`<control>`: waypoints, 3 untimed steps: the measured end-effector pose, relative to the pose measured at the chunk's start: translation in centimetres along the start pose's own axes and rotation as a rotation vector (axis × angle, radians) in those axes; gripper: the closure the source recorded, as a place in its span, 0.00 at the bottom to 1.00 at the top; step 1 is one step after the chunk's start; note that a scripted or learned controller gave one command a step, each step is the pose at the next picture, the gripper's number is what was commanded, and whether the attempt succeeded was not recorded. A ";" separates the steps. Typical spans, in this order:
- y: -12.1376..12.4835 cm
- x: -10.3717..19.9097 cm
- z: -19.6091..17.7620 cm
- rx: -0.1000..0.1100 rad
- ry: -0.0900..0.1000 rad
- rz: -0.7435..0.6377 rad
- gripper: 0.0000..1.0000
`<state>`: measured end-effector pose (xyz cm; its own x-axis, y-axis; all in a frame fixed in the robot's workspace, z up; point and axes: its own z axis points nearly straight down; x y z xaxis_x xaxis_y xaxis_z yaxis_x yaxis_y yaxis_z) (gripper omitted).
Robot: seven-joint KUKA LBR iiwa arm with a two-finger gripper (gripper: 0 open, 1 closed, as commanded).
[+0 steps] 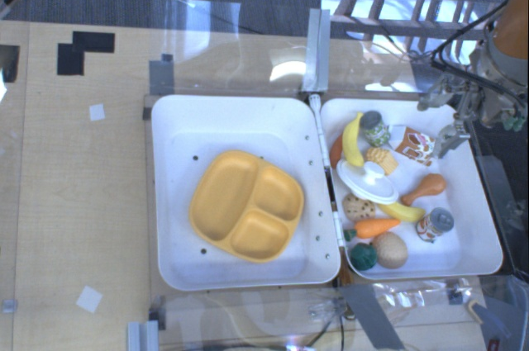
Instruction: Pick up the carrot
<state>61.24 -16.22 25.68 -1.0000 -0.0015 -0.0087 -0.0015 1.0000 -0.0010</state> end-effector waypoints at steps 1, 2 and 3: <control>-0.2 8.0 13.2 -0.001 0.009 0.199 0.00; 7.2 9.9 11.0 -0.003 0.002 0.253 0.00; 7.5 11.7 16.1 0.002 -0.026 0.375 0.00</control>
<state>49.63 -8.72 9.45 -0.9306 0.3645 -0.0341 0.3646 0.9312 0.0050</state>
